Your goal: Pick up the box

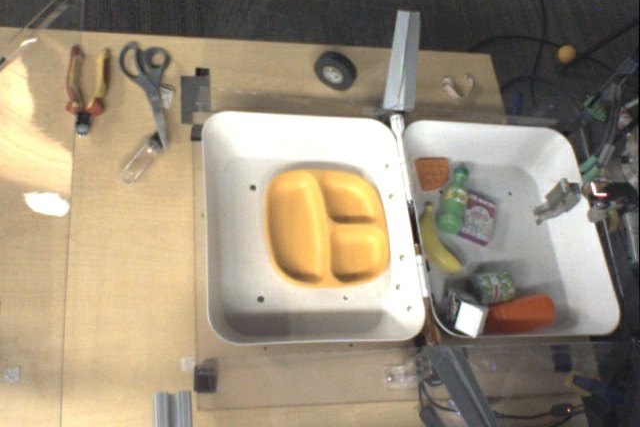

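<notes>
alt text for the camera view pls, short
Two white bins sit side by side on a wooden bench: the left bin holds a yellow divided tray, and the right bin holds a small purple box, green bottle, banana, can and carrot. The gripper hangs at the right bin's right side, apart from the box.

Gripper sits at far right of camera view, low over the right-hand side, pointing left. Grey metal fingers stick out leftward w/ nothing visible between them; whether they're spread or closed can't be made out at this res. Wrist and arm body trail off toward the right edge, mostly cut off, w/ cabling alongside.
</notes>
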Controlling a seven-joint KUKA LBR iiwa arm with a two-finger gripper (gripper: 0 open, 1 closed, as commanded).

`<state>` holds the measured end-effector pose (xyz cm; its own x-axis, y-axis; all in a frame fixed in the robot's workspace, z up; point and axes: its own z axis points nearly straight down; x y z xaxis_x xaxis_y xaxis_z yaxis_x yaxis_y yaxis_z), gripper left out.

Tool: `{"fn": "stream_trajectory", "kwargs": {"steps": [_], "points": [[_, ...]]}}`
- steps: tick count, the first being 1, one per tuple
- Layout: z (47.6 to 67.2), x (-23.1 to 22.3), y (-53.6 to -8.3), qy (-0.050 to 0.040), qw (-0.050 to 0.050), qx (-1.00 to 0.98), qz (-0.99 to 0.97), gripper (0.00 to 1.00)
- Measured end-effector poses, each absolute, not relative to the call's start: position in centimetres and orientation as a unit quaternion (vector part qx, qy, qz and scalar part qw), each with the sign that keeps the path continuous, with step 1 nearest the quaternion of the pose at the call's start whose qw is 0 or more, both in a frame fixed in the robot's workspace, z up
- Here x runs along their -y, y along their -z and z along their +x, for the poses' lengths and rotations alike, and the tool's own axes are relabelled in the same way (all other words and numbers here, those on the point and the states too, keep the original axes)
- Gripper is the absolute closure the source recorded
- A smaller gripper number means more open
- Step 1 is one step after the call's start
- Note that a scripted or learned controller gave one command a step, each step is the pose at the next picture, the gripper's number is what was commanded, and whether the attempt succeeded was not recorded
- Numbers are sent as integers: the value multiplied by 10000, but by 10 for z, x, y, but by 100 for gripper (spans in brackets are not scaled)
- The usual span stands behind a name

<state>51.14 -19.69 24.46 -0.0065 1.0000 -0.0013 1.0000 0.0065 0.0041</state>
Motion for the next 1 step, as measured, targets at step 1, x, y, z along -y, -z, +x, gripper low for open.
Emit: {"fn": "stream_trajectory", "kwargs": {"steps": [1], "points": [[555,127,-89,-47,62,-7172,6968,0]]}}
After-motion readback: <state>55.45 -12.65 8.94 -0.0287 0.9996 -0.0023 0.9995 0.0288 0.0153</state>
